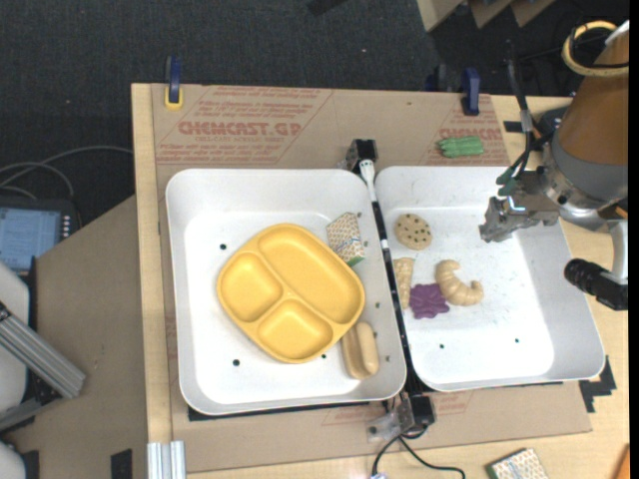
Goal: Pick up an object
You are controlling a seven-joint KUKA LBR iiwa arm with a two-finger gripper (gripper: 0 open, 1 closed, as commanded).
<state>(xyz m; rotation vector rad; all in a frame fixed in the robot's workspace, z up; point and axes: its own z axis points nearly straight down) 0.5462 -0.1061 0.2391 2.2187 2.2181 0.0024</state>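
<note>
Over on the bench, a brown sheet [300, 118] printed with red lettering lies under both bins; a blue clamp [175, 90] pins it at the far left corner and another clamp [470, 93] at the far right; a small green object [460, 147] sits on the sheet just beyond the right bin's far rim. Black cable [377, 223] runs down the seam between the two bins, with a black fitting [361, 152] at the far end; cables also trail across the dark floor at the left.

The left bin [195, 297] holds a yellow divided plate [290, 290] with three compartments, lying near the middle; a patterned packet [345, 236] is tucked against the plate's far right edge; a tan bread roll [360, 348] lies just beside the plate's near right corner, close to the bin wall.

The right bin [539, 347] holds a round cookie [412, 231] toward its far left; a pale oblong piece [402, 272] lies along the left wall; a purple grape cluster [429, 300] touches a croissant [458, 282] near the bin's middle.

The gripper [497, 226] hangs over the far right part of the right bin, well apart from the croissant and cookie; nothing shows between its fingers, and I cannot tell how wide they stand; the grey arm [589, 158] fills the right side behind it.
</note>
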